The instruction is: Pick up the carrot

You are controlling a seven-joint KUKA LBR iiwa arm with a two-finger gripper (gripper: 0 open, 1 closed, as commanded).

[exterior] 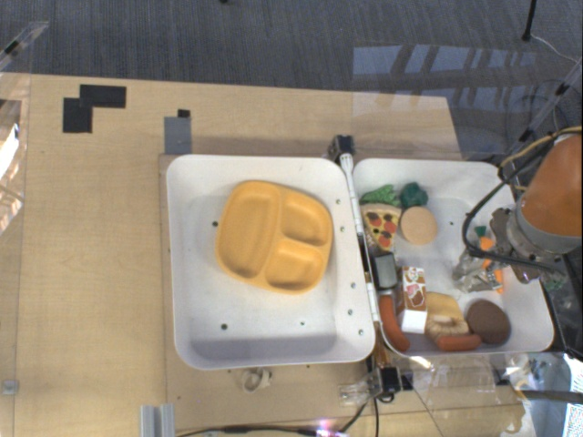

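Camera view: the gripper (481, 274) is low in the right bin (455, 176), right over a bit of orange, likely the carrot (489, 242). How the gripper is set I cannot tell. Step in hand: reaching; next it must close squarely, then lift.

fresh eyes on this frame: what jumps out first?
The yellow divided plate in the middle of the left bin, the biggest block of colour. Next, the clutter of toy food in the right bin: a pizza slice, a tan round piece, hot dogs and a brown patty near the front. At the right edge the arm's orange band hangs over that bin, gripper low by something small and orange.
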